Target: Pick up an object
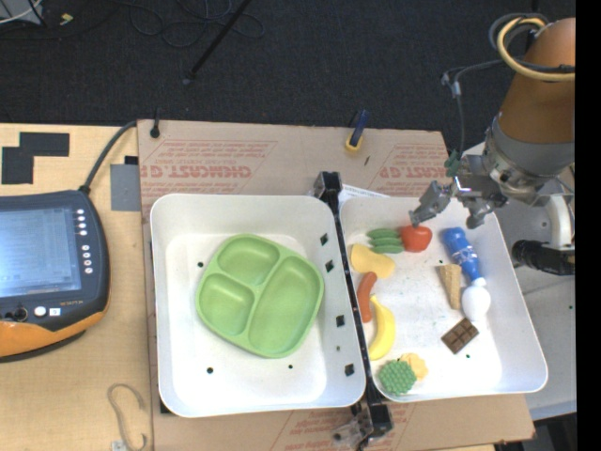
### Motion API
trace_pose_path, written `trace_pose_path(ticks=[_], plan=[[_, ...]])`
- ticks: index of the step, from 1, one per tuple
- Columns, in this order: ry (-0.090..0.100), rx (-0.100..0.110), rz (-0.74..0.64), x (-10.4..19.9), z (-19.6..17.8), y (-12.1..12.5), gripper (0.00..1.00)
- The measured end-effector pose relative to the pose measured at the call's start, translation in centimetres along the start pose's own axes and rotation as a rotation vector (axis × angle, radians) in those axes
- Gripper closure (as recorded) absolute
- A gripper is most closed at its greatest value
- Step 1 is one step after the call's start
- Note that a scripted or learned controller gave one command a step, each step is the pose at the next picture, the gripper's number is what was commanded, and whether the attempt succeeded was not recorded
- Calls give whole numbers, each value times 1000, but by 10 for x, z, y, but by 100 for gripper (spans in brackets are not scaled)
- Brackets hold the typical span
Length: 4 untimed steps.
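A robot arm [531, 92] is pictured at the upper right of the frame, its pincer [453, 207] poised over the top edge of the right-hand bin [526, 346] on the desk [56, 144]. The pincer's two fingers are seen spread apart, with nothing held between them. Judged from this, the pick is not yet made: a descent, a closing and a lift are all left to do.

The nearest candidate, a red tomato-like toy [417, 239], is found just below the left finger, in the bin's upper part, beside a green pod [383, 241] whose long axis runs left to right. A blue bottle-shaped toy [464, 256] is laid with its long axis slanting from upper left to lower right, its white end pointing toward the bottom right. A yellow banana [379, 325] is curved top to bottom near the divider. In the left-hand bin [178, 346], a green sectioned plate [260, 294] is seen untouched.
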<state>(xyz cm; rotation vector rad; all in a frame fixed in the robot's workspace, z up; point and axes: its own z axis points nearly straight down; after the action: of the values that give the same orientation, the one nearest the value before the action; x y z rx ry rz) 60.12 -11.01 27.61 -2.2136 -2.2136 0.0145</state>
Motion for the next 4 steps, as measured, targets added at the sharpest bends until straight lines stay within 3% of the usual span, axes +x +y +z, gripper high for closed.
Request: trace_pose_path(ticks=[1, 4], plan=[[-1, -13, -2, 0, -8, 2, 0], [0, -9, 2, 13, 157, 12, 0]])
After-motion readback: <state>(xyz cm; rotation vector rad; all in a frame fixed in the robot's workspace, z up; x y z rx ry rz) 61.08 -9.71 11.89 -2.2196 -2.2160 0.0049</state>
